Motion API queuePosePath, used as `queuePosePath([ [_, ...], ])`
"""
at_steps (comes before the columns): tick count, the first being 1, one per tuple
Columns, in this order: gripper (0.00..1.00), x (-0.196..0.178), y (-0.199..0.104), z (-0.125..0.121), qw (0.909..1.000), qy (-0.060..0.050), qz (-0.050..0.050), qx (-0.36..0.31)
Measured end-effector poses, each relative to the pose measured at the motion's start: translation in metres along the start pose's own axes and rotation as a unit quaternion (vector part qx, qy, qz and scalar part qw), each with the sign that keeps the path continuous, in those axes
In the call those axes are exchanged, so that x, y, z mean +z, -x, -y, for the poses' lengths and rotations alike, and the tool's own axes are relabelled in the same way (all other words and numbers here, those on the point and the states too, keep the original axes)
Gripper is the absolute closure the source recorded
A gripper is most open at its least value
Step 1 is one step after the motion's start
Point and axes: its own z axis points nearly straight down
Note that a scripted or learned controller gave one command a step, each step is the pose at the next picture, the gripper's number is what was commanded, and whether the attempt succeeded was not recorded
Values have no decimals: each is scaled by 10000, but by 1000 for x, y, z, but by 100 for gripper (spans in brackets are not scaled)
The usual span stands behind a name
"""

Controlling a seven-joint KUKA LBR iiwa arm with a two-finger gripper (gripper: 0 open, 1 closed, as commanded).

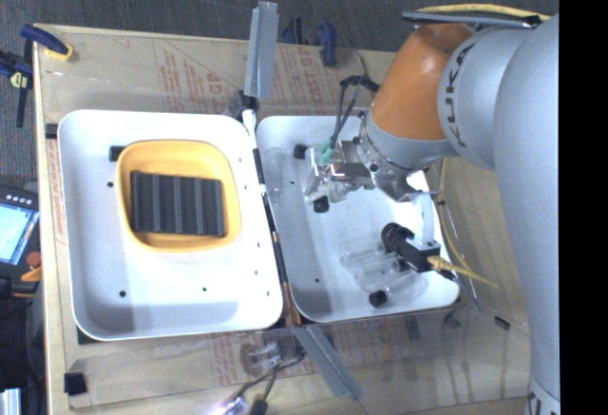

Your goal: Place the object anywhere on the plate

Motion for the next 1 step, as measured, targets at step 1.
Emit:
queuePosePath([
  [1,100,5,-60,-36,9908,8,1,-1354],
])
